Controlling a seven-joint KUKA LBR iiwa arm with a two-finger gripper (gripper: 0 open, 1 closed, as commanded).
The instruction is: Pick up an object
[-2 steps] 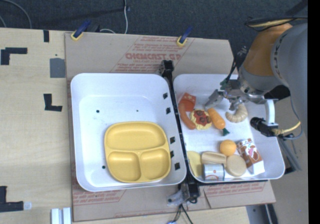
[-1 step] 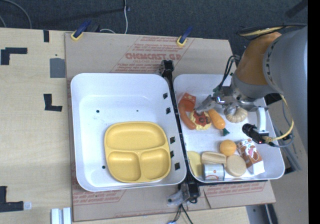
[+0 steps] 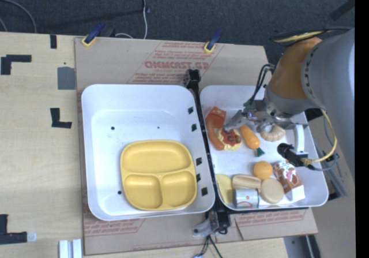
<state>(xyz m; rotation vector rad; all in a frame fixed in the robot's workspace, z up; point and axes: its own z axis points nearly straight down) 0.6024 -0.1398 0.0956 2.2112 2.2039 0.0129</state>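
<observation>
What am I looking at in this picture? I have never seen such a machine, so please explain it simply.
This is one photo from a camera fixed above a workbench, looking down at a slant. The big grey and orange shape on the right is a robot arm. At its end is the gripper, the part meant for grasping things; it is low over the right bin. I cannot tell from here whether it holds anything.

Two shallow white bins stand side by side. The left bin holds a yellow divided plate. The right bin holds small toy foods, among them a carrot, an orange ball and a small can. The robot's job is to pick up one object.
</observation>
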